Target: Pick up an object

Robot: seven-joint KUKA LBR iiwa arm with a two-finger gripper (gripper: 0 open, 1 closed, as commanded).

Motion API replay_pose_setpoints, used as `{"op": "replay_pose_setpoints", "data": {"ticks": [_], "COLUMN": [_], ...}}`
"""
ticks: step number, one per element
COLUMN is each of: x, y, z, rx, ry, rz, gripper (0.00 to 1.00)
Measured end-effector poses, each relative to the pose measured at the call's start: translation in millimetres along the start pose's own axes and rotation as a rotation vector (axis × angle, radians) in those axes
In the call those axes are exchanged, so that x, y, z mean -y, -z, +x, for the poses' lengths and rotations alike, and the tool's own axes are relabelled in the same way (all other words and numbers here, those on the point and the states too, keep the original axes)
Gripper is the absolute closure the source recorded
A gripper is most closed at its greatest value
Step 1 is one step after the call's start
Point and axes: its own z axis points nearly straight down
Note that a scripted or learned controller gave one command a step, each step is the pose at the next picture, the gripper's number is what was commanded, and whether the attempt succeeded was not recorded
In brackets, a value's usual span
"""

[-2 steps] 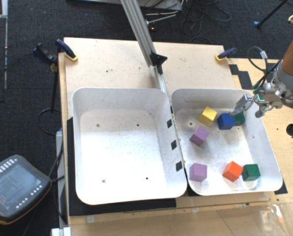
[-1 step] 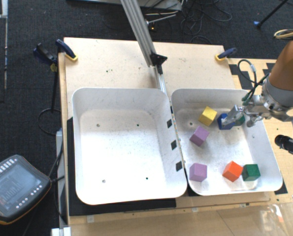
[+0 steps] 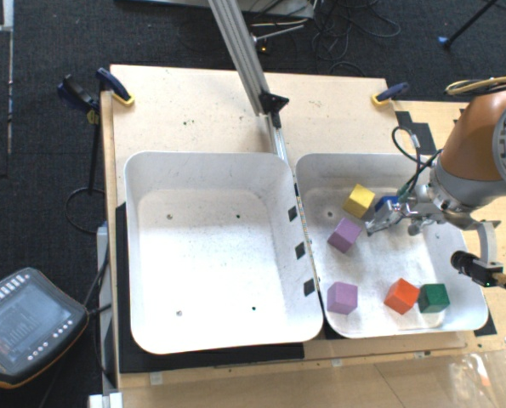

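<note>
- A pale wooden table point(image 3: 201, 109) stands on dark carpet, cables trailing behind it and a grey handheld control pendant point(image 3: 27, 325) lying at its lower left corner.
- Two shallow white bins sit side by side: the left bin point(image 3: 206, 245) and the right bin point(image 3: 389, 236), which carries the blocks.
- The grey-and-orange arm point(image 3: 482, 151) reaches in from the right, its tool point(image 3: 387, 215) low over the right bin's upper half, just beside a yellow block point(image 3: 360, 201); whether the tool is clenched or released cannot be told.
- Two purple blocks point(image 3: 344, 235) point(image 3: 342, 297) lie left of centre, well apart.
- An orange block point(image 3: 401, 297) and a green block point(image 3: 434, 297) sit touching near the front rim.
</note>
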Motion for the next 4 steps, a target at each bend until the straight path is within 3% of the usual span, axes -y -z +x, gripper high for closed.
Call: {"op": "replay_pose_setpoints", "data": {"ticks": [1, 2, 4], "x": [0, -1, -21], "y": [-32, -20, 80], "z": [1, 0, -3], "rx": [0.001, 0.002, 0.004], "ry": [0.0, -0.001, 0.002], "rz": [-0.003, -0.008, -0.013], "gripper": [0.0, 1.0, 1.0]}}
